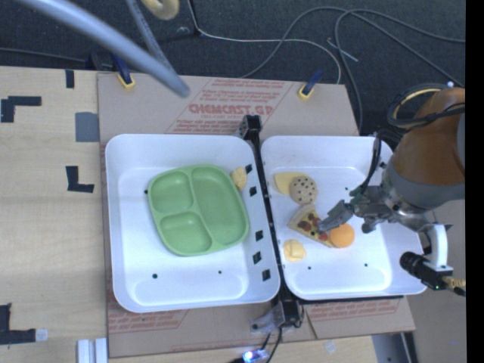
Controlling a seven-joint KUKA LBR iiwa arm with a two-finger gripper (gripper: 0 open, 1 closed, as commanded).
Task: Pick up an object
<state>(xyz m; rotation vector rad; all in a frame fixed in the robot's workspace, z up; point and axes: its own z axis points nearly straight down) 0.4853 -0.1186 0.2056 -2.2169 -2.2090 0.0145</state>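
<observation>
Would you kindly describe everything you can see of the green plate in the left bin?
The green plate is a pale green, rounded-rectangular tray with a matte, plastic look, divided into three compartments by raised ridges. It lies flat and right side up on the floor of the left bin, turned at a slight angle to the bin's walls. Its compartments hold nothing. A small yellow piece sits at its upper right corner, close to or touching the rim.

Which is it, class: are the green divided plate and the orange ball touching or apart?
Apart. The camera view shows the green divided plate in the left bin and the orange ball in the right bin, with the bin walls between them.
</observation>
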